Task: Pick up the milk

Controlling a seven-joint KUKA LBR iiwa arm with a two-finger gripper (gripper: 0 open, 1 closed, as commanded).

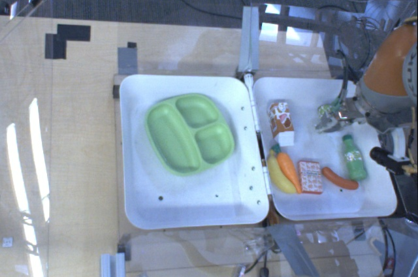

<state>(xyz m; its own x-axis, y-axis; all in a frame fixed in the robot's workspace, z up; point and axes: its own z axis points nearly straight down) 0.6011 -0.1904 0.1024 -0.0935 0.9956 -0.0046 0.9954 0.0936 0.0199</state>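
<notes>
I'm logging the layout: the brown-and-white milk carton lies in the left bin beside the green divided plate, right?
No. The camera view shows the brown-and-white milk carton in the right white bin; the green divided plate lies in the left white bin.

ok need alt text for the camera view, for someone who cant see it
A grey and orange robot arm's gripper hovers over the right bin, which holds a milk carton, banana, carrot, red box, sausage and green bottle. The left bin holds a green divided plate.
</notes>
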